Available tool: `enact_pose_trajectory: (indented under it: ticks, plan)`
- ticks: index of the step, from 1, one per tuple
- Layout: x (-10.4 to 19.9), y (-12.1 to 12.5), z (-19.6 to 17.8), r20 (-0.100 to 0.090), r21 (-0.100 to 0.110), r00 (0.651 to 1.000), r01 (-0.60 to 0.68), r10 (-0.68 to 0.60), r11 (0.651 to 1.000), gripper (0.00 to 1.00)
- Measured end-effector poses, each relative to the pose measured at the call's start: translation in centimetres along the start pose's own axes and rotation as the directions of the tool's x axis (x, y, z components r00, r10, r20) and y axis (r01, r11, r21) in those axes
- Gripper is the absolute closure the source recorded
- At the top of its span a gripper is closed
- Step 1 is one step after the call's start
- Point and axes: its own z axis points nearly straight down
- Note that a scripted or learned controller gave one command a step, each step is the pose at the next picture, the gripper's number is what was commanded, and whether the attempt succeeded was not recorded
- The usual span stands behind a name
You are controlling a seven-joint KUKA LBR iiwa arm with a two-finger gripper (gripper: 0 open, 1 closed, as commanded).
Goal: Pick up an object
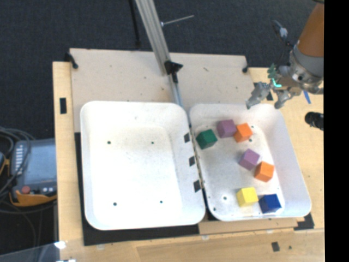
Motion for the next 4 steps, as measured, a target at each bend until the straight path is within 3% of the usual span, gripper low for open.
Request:
enact_pose_trajectory:
  ticks: [2,3,4]
  plan:
    - [1.1,1.0,9.2,-0.001,0.004,1.000,0.001,-0.001,1.000,0.00]
    - [0.7,0.4,14.4,-0.003,-0.005,1.000,-0.005,0.005,1.000,0.00]
    - [0.5,0.5,12.8,0.000,-0.012,1.000,-0.006,0.006,1.000,1.00]
